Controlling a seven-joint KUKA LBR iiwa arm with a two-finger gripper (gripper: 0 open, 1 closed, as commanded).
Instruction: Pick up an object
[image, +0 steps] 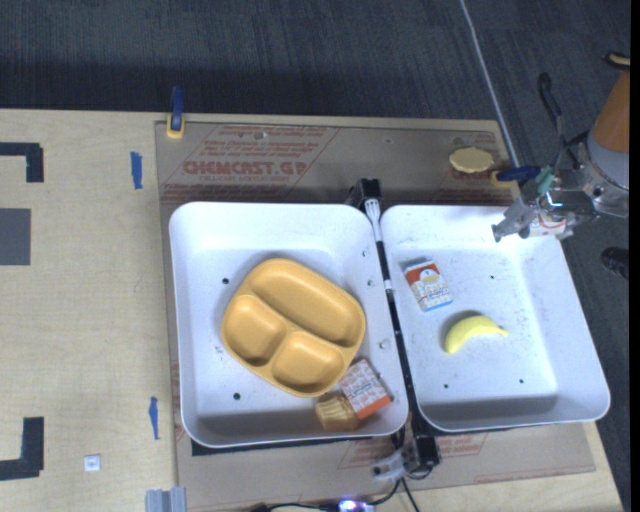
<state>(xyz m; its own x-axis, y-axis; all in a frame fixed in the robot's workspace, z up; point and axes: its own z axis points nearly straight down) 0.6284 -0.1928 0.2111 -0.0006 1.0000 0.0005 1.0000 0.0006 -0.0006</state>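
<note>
Tabletop (80, 300) of pale wood spreads beneath me, carrying a brown board (300, 160) with two shallow white bins side by side. The left bin (200, 240) holds a yellow divided plate (292, 325) with three compartments, lying tilted across its middle, and near its lower right edge, just beside the plate, an orange-and-white snack packet (362, 388) touches a small tan block (335, 411). The right bin (560, 390) holds a small red-and-white carton (427, 285) towards its upper left, and a yellow banana (472, 332) lies near the centre, apart from the carton. My jaws (530, 222) hang over the upper right rim of the right bin, well apart from both objects, with nothing between them; whether they are released or clenched I cannot tell. A round tan disc (471, 160) rests on the board beyond the bin.
</note>
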